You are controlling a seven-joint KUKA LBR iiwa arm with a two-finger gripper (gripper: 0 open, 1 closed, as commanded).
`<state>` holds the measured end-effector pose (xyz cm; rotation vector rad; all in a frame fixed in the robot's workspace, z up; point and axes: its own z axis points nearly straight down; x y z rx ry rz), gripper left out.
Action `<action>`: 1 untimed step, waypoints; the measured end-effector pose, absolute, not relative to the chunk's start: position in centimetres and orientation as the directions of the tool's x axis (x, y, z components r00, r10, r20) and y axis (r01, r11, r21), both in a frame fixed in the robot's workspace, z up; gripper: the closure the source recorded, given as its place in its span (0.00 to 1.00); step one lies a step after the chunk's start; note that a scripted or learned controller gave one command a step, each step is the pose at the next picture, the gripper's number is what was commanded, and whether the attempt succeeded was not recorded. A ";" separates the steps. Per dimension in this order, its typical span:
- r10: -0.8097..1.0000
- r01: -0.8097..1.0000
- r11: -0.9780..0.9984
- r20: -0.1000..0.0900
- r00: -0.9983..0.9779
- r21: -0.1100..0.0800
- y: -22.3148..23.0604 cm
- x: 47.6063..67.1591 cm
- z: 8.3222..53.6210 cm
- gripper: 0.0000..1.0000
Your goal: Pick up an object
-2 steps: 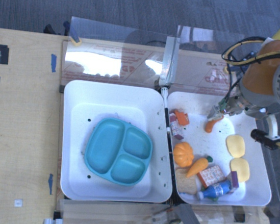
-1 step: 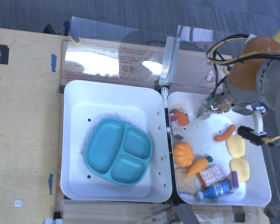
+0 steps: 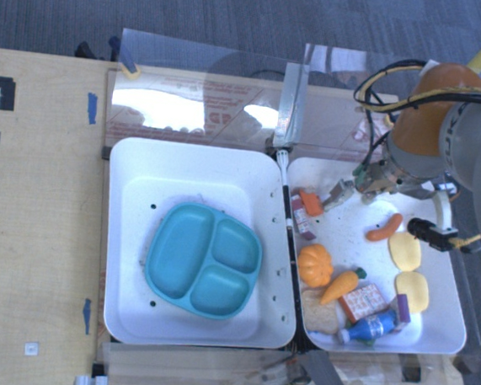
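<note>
The arm (image 3: 450, 123) reaches in from the upper right of the frame, and its gripper (image 3: 342, 193) hangs low over the upper left part of the right bin (image 3: 452, 322). The two fingers stand a little apart and nothing is between them. Just to the left of the tips, near the wall between the bins, lies a small orange and white piece (image 3: 309, 204); I judge this is the thing to take. It lies touching a small packet (image 3: 302, 225) below it.

To do the step well, the gripper should come to the centre of the piece, go down until the fingers are on both its sides, and close only then. The wall is close, so one finger may hit it.

Lower in this bin lie a pumpkin (image 3: 316, 264), a carrot (image 3: 339, 287), a sausage (image 3: 383, 227) and a blue bottle (image 3: 371, 329). The left bin (image 3: 132, 177) holds a blue divided plate (image 3: 203, 259).
</note>
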<state>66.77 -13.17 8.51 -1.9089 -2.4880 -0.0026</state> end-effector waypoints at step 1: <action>0.981 0.981 0.194 0.002 -0.194 -0.003 -12.6 63.2 10.6 0.00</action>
